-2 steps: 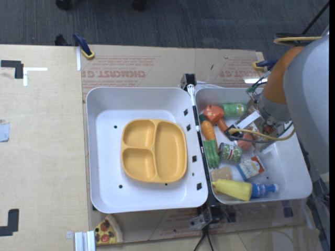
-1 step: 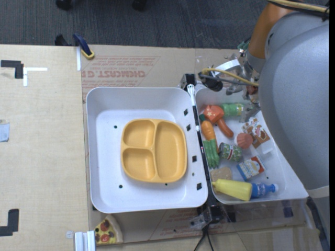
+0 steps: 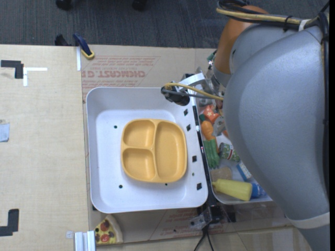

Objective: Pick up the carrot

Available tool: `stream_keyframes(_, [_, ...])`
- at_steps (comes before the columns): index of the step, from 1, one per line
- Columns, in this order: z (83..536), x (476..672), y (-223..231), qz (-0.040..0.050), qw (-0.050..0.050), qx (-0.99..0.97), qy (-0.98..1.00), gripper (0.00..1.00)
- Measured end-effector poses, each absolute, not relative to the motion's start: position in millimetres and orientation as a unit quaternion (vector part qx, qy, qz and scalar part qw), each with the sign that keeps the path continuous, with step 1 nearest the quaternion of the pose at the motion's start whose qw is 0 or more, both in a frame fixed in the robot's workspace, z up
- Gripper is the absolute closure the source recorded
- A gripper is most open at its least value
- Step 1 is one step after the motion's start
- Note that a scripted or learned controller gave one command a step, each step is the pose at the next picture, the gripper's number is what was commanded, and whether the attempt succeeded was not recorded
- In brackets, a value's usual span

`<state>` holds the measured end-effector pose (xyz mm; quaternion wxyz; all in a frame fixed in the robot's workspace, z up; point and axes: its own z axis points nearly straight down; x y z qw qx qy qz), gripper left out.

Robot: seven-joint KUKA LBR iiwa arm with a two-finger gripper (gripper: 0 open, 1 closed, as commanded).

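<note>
Orange carrot (image 3: 208,130) lies among toys beside a yellow bottle (image 3: 233,189); arm (image 3: 277,114) overhead; jaws' state unclear.

A robotics lab bench here: pale plywood top (image 3: 42,150) with black tape marks, flattened printed cardboard (image 3: 120,69) under a white bin (image 3: 99,156), the big grey arm (image 3: 277,119) looming over, dark carpet (image 3: 157,25) and office chair casters (image 3: 65,1) behind

**Plate, bottle and toy pizza on the table**

A yellow divided plate (image 3: 154,150) is lying in the left white bin (image 3: 99,156). A yellow bottle (image 3: 233,189) is resting in the right bin, and a toy pizza slice (image 3: 107,231) is sitting on the cardboard (image 3: 120,69)
</note>
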<state>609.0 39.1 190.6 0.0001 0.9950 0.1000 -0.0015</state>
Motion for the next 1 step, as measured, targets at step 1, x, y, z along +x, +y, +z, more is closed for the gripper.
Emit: stream_keyframes(1, [199.2, 609.4, 35.1, -0.0024, 0.001, 0.995, 0.096, 1.00])
